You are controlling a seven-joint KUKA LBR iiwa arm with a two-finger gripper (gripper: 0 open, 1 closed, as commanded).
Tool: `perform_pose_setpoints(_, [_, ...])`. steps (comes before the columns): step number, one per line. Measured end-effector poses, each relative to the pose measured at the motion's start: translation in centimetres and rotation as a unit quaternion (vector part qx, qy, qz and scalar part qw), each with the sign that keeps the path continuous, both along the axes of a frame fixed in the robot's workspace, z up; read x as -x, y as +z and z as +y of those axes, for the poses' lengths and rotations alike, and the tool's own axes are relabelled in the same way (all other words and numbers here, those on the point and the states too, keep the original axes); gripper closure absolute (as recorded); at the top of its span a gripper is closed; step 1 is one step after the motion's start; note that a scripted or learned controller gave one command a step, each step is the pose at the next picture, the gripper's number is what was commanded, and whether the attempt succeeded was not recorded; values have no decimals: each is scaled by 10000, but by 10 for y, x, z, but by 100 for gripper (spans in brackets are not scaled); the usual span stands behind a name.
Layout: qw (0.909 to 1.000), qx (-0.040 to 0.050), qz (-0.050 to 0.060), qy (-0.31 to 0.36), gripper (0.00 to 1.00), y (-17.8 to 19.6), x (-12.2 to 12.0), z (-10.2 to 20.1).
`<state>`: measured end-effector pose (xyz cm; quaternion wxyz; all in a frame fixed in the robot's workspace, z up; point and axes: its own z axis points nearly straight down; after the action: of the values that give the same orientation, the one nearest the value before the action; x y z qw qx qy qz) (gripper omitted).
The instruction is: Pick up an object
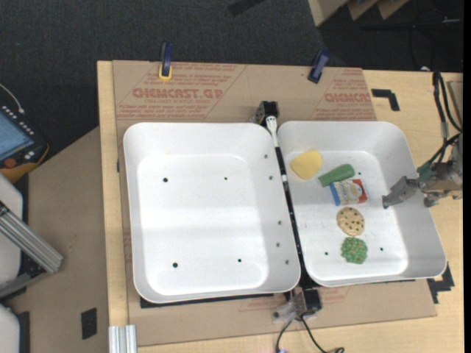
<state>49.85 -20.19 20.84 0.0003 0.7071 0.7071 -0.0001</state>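
The right bin (412, 252) holds several small objects. A yellow lemon-shaped piece (307, 163) lies near its back left. Beside it lies a green oblong piece (336, 174), and a small blue, white and red packet (349, 191) sits just in front of that. Nearer the front lie a round brown cookie (351, 220) and a green broccoli-like clump (354, 250). My gripper (409, 199) hangs over the bin's right side, to the right of the packet. It is open with nothing between its fingers.
The left bin (140, 197) sits beside the right one on a brown cardboard sheet (221, 87). Blue clamps (166, 62) hold the sheet's back edge. Cables (445, 116) run along the right side near the arm.
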Motion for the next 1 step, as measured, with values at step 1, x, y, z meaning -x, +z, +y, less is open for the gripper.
perform_pose_setpoints(1, [10000,-24,36,21,0,-113,-25,36])
